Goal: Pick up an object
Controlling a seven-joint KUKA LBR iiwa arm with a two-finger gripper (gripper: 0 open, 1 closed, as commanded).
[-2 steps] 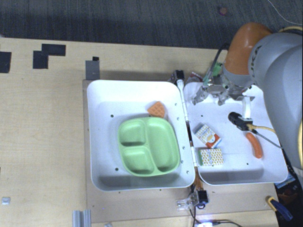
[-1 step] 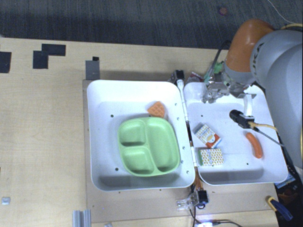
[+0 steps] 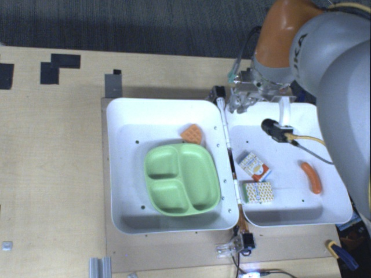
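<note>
Not picked yet. Tool [image 3: 239,103] at far corner of right bin [image 3: 290,213], grip can't tell, nothing seen in it. Sausage [image 3: 311,177], carton [image 3: 254,165], box [image 3: 258,192] lie there untouched.

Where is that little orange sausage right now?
In the camera view, the sausage lies in the right bin, toward its right side, right of the patterned packet.

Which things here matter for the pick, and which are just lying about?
For the job: gripper; green three-compartment plastic plate, orange waffle-shaped piece (left bin); small white-and-orange carton, speckled pale packet, orange sausage (right bin).
Lying about: black tape patches on the bench; grey metal bracket behind the left bin.
</note>
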